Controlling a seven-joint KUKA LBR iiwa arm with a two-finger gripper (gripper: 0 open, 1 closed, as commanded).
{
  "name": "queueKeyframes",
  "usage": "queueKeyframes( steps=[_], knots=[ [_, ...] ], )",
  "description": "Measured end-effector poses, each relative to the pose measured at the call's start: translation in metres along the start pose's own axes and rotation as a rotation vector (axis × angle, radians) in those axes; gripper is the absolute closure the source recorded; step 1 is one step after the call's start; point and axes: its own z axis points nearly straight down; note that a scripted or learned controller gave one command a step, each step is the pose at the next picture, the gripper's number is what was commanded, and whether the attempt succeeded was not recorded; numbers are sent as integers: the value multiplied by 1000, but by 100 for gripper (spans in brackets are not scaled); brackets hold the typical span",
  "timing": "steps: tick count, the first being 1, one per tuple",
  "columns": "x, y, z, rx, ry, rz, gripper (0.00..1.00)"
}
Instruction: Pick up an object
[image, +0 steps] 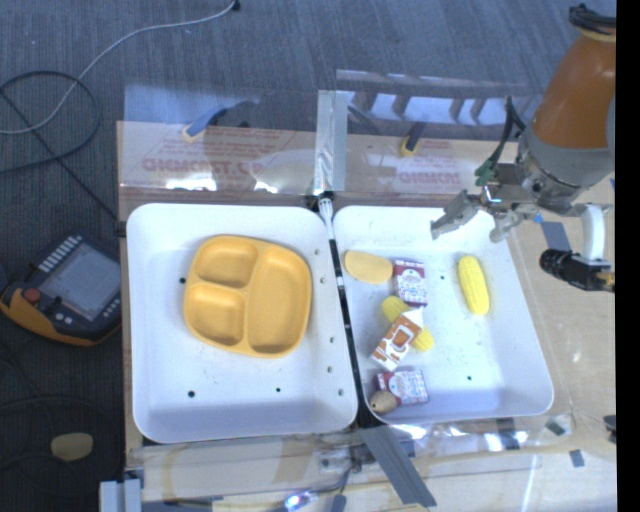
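- Approach step, by the look of it: gripper (470, 222) spread wide, clasping nothing, high over right bin (520, 330) near its far edge.
- Corn cob (473, 284) just below, lying loose in that bin.
- Next, probably: descend, straddle cob, clamp.

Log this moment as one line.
pincer open above right bin | holding nothing | corn nearest | yellow tray in left bin
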Motion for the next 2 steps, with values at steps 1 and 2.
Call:
queueKeyframes(
  steps=[1,2],
  knots=[
    [-35,-9,-31,-2,-4,-259,0],
    [-74,-4,83,1,-1,-324,0]
  ],
)
